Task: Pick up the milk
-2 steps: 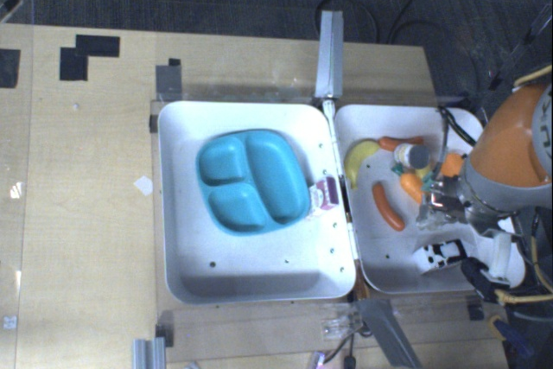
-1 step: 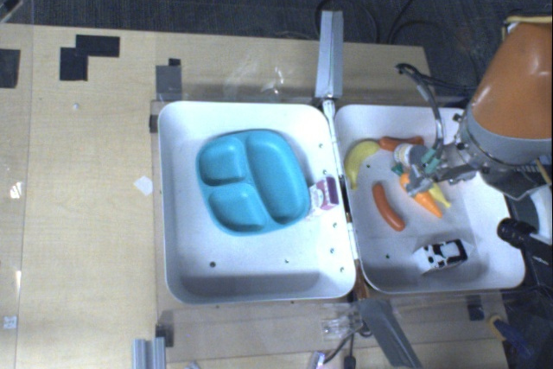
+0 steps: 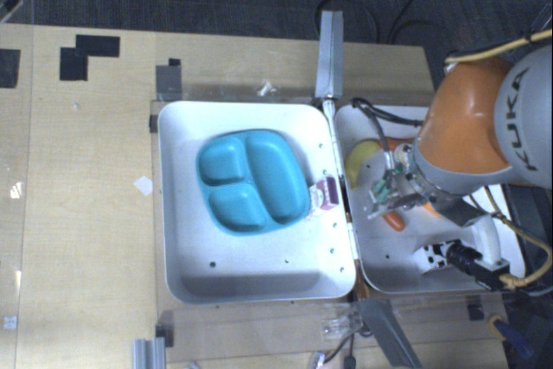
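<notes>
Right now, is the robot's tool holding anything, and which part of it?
It cannot be told. The tool hangs low in the right bin, near a yellow thing and an orange thing, but no grip is visible.

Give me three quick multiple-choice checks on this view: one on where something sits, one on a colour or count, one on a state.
1. Where is the blue tray?
A. In the left bin
B. In the right bin
C. On the bench outside both bins

2. How many compartments does the blue tray have?
A. One
B. Three
C. Five

3. Where is the arm now?
A. Over the left bin
B. Off the bench
C. Over the right bin

Answers:
1. A: the blue tray lies inside the left bin.
2. B: it has two small wells on the left and one long well on the right.
3. C: the arm and its tool hang over the right bin, near a yellow object and an orange one.
</notes>
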Controlling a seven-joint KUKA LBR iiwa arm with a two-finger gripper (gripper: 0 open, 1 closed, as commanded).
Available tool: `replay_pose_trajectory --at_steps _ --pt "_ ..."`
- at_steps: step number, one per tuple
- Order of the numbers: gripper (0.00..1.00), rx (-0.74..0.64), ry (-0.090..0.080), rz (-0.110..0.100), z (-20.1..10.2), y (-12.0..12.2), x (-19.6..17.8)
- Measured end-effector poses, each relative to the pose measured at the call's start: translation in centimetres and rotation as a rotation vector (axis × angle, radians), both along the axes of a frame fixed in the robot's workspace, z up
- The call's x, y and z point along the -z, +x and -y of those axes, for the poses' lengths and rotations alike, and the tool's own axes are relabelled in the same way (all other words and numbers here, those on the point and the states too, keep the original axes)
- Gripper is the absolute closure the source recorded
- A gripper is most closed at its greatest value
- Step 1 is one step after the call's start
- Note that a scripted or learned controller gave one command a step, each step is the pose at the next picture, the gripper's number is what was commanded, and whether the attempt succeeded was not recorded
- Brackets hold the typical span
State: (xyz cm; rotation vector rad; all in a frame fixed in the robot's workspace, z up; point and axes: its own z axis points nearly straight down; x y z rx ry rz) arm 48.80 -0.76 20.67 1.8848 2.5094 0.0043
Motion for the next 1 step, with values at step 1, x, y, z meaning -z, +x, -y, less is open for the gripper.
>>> replay_pose_trajectory --at_steps 1 --pt "1.0 -0.397 -0.002 0.004 -0.35 0.09 -4.39"
